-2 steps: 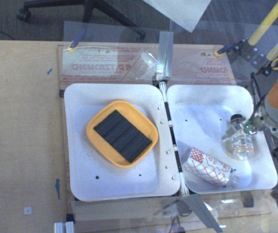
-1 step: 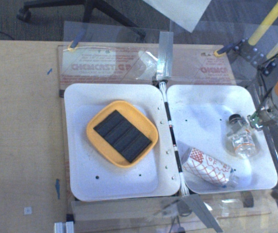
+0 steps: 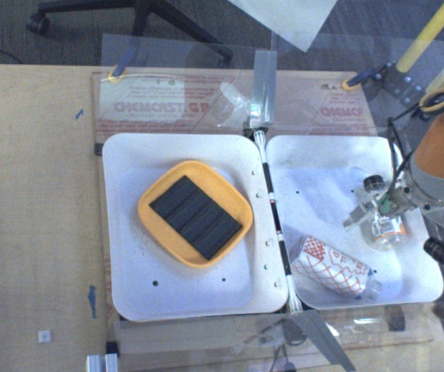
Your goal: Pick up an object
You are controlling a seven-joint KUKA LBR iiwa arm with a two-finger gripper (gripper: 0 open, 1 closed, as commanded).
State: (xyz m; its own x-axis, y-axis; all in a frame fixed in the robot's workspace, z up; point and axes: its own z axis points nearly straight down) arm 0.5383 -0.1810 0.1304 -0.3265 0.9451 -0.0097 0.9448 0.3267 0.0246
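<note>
A yellow square dish with a black ridged insert lies in the left bin. In the right bin, a red-and-white patterned paper carton lies on its side near the front edge. My gripper hangs low over the right bin's right side, a little behind and to the right of the carton. Something small and clear sits at its tip, too indistinct to name or to tell whether it is held.
The grey arm with its orange band comes in from the right over the right bin's edge. A metal divider clip stands behind the bins. Wooden bench surface stretches to the left.
</note>
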